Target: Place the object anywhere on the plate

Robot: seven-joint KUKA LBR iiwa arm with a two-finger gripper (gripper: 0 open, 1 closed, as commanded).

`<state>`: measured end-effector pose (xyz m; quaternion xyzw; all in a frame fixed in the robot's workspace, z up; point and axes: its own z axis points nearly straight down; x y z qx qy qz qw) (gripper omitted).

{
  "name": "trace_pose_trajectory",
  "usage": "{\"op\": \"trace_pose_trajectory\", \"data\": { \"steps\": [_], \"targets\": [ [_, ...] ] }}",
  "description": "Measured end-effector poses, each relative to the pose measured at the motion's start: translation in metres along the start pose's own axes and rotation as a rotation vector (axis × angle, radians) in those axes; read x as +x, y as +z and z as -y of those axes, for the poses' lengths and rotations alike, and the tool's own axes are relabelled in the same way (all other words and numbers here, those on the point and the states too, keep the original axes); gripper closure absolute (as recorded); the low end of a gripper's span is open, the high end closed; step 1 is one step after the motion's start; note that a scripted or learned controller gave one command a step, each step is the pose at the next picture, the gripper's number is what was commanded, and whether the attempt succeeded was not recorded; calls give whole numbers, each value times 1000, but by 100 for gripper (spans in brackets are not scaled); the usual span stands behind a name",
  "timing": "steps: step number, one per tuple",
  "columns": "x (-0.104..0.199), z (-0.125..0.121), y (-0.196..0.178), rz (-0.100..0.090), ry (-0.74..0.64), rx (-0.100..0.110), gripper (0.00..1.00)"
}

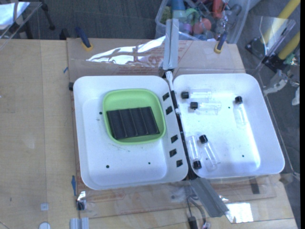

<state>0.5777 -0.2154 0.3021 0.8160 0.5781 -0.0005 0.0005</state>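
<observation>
A green square plate (110,103) sits in the left white bin (90,147), and a dark ribbed rectangular block (132,122) lies on it. In the right white bin (252,89) lie several clear plastic vials with black caps: two near the top left (200,95) (207,107), one upright-lying near the top right (239,112), and two near the bottom left (193,149) (209,152).
A clear tub of colourful toys (205,6) stands behind the bins. Crumpled clear film (128,54) lies behind the left bin. Black clips (171,123) line the divider between the bins. The wooden bench (33,128) spreads to the left.
</observation>
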Motion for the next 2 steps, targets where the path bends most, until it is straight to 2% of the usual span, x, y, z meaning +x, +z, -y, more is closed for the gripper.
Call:
{"op": "trace_pose_trajectory", "data": {
  "steps": [1, 2],
  "targets": [
    [15, -23, -93, 0, 74, 0, 0],
    [42, -80, -133, 0, 162, 1, 0]
  ]
}}
